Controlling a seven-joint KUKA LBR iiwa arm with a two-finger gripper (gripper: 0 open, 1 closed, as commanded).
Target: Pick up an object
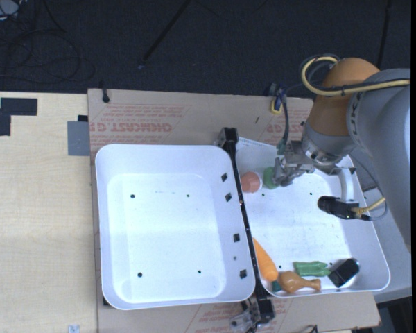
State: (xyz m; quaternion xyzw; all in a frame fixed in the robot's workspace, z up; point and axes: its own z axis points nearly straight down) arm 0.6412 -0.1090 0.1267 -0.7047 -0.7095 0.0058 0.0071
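We are lowering our pincer (281,177) onto a green thing (270,179) just beside the pink ball (250,182); grip unclear. It looks light, small, maybe slippery, so we are favouring its middle.

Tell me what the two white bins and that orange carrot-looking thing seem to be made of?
The bins, left bin and right bin, look like smooth moulded plastic: rounded corners, even white, a soft sheen. The carrot-shaped thing looks like a plastic or rubber toy, judging by its flat, uniform orange; the view is too coarse to say which.
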